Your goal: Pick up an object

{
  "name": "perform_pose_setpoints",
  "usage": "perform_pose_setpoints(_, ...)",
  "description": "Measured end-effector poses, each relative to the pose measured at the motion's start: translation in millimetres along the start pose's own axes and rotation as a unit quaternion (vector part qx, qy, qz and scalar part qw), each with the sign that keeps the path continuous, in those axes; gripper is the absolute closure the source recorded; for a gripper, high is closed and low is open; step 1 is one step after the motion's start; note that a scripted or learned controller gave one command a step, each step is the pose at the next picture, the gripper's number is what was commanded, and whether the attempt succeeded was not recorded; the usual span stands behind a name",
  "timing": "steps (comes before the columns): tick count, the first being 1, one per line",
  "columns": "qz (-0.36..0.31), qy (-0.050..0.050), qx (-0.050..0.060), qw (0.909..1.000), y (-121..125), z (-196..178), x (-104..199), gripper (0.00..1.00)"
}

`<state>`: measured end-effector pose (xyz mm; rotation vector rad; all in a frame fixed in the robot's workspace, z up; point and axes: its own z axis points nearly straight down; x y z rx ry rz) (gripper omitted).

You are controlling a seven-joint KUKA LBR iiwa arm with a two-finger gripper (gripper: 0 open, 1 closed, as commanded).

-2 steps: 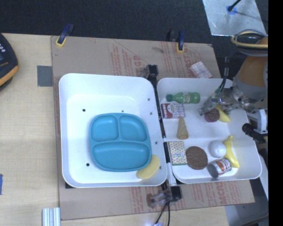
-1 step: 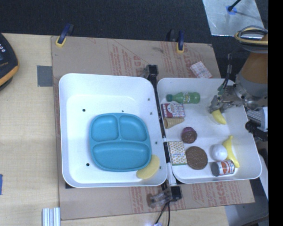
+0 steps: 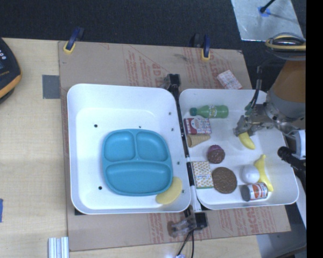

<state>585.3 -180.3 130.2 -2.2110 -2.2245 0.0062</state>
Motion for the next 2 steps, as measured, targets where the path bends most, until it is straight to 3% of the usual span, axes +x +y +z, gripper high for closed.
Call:
perform_pose_setpoints(1,-0.002,0.0,-0.005,1.0,30.2,-67.7,62.7,1.0)
perform_pose_setpoints(2,-0.001,0.0,0.0,1.0,-14.7,-76.1,115.6,1.0)
